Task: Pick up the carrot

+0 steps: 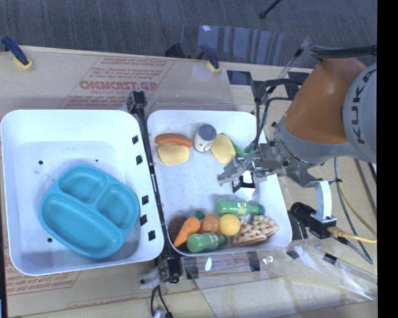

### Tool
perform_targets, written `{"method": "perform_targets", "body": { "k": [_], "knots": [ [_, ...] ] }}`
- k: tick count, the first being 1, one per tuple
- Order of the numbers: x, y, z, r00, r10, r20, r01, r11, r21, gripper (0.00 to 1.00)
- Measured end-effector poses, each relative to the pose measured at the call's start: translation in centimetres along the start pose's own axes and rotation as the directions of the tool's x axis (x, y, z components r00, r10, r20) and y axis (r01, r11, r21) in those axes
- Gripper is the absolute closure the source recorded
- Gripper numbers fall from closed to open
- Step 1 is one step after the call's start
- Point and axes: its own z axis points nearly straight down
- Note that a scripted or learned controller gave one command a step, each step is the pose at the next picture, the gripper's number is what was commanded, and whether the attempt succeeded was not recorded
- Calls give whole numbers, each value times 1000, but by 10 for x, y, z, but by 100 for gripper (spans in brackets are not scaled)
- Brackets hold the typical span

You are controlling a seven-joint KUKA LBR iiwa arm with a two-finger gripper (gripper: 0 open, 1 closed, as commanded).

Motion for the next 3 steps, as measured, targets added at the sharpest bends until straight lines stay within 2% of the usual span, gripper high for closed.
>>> {"method": "perform_targets", "body": {
  "k": [1, 2, 3],
  "knots": [
    [34, -15, 153, 992, -124, 0, 124, 992, -2, 0],
    [34, -14, 144, 990, -139, -1, 139, 990, 2, 100],
    [76, 17, 60, 997, 76, 1, -76, 997, -3, 100]
  ]
}}
